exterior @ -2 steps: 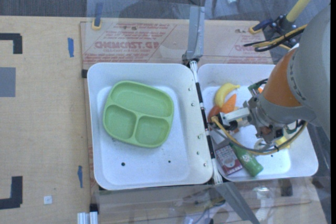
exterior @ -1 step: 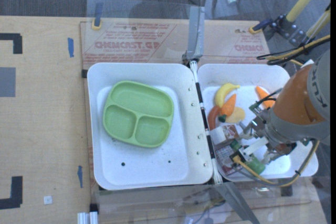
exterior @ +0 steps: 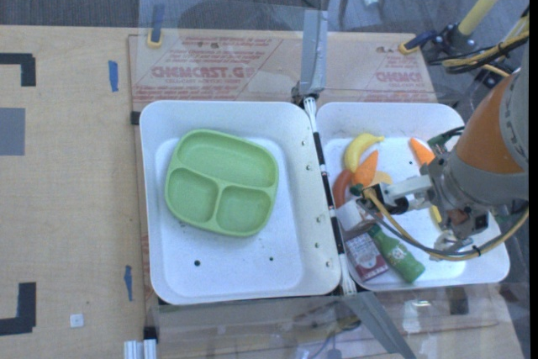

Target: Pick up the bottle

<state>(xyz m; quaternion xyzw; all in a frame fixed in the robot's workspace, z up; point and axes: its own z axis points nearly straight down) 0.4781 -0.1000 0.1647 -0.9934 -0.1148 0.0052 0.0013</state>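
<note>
The bottle is green and lies on its side in the right bin, close to that bin's front edge and about midway along it. It lies at a slant, its narrow end pointing toward the bin's middle and its base toward the front right corner. A red and white packet lies just beside it on the left, touching or nearly touching it (the gap is too small to judge).

The arm reaches in over the right bin's right edge, and the pincer hangs beneath the wrist over the right half of the bin. The wrist hides most of it, so I cannot tell whether it is open or closed, and nothing can be seen held in it. The bottle lies to the pincer's left and nearer the front edge, close by but apart from it; a yellow cable loops over the bottle's base.

Toward the right bin's back edge lies a banana, with an orange piece just in front of it and another orange piece to its right.

The left bin holds a green plate with three compartments, lying flat toward the bin's back left corner. Both bins sit side by side on the table, toward its right edge.
</note>
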